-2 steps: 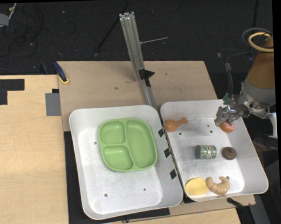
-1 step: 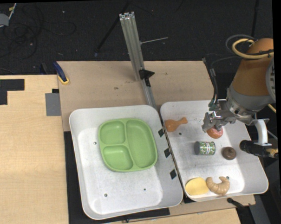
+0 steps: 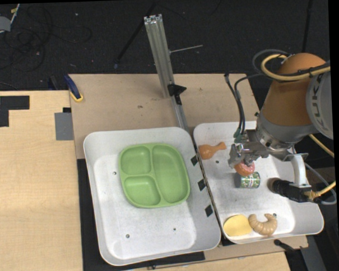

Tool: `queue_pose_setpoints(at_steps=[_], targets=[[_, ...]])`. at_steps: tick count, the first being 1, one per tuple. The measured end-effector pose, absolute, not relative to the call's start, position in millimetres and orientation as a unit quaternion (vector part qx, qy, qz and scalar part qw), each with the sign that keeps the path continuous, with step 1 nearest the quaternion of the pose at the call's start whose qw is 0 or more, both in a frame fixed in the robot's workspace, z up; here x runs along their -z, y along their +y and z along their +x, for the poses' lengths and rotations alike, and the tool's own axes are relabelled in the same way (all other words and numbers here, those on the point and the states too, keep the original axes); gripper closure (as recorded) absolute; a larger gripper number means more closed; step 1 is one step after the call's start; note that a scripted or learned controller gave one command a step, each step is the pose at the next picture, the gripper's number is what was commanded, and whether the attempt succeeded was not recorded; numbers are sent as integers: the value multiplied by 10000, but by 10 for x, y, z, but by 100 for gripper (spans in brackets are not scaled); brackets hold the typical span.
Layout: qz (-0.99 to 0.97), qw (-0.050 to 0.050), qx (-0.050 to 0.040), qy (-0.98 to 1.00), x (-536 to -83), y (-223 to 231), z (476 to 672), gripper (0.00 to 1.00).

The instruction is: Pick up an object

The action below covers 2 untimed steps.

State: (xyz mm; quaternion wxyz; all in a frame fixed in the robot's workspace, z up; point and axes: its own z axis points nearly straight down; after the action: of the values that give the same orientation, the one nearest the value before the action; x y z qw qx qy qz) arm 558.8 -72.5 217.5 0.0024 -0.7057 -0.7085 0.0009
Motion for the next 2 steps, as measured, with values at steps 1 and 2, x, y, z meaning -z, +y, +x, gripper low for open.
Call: queue_pose_setpoints(at_steps=[1, 2], targets=[[-7057, 31, -15, -7085, -2123, -277, 5346, 100], [-7052, 28, -11, -7090, -2231, 203, 5127, 100]])
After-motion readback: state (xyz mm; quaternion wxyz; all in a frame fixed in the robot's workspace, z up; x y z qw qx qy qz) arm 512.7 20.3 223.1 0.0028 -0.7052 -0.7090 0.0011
